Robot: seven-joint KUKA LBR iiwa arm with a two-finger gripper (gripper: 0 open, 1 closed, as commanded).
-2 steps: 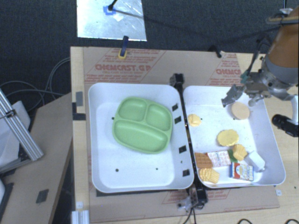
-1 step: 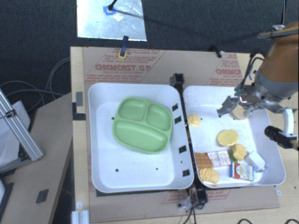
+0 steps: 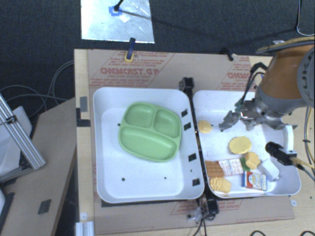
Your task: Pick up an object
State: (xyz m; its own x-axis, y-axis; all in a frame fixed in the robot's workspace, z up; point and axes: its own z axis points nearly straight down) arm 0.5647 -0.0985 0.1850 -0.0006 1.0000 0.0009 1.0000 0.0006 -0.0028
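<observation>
In the camera view, the gripper (image 3: 231, 120) hangs over the right bin (image 3: 216, 104), jaws spread and gripping nothing. Toy food lies below: a yellow round piece (image 3: 239, 144), a waffle (image 3: 220, 184). A green divided plate (image 3: 150, 132) sits in the left bin (image 3: 108, 146).

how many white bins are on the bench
2. The left bin holds a green divided plate; the right bin holds toy food, with the gripper above it.

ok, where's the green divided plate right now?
The green divided plate lies in the left bin, near its middle, across the divider from the food items in the right bin.
</observation>
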